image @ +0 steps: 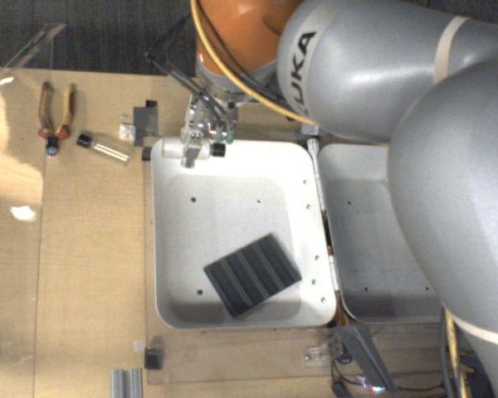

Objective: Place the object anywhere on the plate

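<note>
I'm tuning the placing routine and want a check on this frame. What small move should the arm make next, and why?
Probably shift the gripper toward the camera and a little to the view's right, to get above the dark ribbed plate. The gripper sits at the far rim of the left bin, while the plate lies near that bin's near edge, well apart from it. Whether it carries an object, I cannot tell.

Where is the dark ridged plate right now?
In the camera view the dark ridged plate lies tilted on the floor of the left bin, toward its near edge, well below the gripper at the bin's far rim.
</note>
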Controlling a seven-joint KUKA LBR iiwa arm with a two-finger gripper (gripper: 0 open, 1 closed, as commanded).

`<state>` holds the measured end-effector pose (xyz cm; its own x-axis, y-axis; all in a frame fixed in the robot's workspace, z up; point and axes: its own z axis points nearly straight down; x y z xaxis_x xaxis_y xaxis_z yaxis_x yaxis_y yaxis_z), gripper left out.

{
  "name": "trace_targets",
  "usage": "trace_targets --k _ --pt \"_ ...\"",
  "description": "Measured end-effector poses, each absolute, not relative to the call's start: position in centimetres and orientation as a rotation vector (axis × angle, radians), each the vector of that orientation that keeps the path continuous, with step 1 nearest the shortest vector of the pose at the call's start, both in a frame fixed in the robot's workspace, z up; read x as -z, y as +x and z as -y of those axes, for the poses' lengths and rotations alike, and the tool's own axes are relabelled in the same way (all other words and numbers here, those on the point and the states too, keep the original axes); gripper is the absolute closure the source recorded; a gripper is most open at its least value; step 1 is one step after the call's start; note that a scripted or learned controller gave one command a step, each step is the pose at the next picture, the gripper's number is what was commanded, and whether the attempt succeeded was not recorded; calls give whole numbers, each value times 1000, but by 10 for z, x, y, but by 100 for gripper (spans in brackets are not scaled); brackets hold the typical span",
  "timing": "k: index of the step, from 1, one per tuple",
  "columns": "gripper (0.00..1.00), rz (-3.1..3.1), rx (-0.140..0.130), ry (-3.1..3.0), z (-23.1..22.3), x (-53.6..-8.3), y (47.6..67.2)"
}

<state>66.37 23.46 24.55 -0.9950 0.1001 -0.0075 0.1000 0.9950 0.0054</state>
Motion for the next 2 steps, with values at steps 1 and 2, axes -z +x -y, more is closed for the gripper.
trace_targets --k 1,2 --pt "100 -3005 -8 897 -236 -240 662" --pt "100 -3004 -8 898 -235 -266 655"
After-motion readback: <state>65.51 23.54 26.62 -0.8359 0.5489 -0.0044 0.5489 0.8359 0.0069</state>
